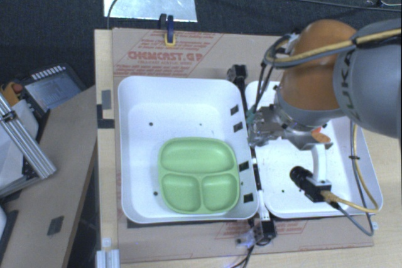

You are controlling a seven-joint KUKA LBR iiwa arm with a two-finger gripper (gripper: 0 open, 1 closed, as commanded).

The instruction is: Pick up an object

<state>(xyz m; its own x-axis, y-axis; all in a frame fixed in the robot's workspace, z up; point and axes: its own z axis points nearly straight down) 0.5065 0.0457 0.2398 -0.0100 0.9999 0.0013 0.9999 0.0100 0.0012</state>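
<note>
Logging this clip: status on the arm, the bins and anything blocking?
Arm low over right bin. Green divided tray lies in left bin, untouched. Small orange-white item beside wrist, partly hidden.

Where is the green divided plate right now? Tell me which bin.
The green divided plate lies in the left bin of the camera view, toward its front right corner, close to the divider between the two bins and left of the arm's wrist.
</note>
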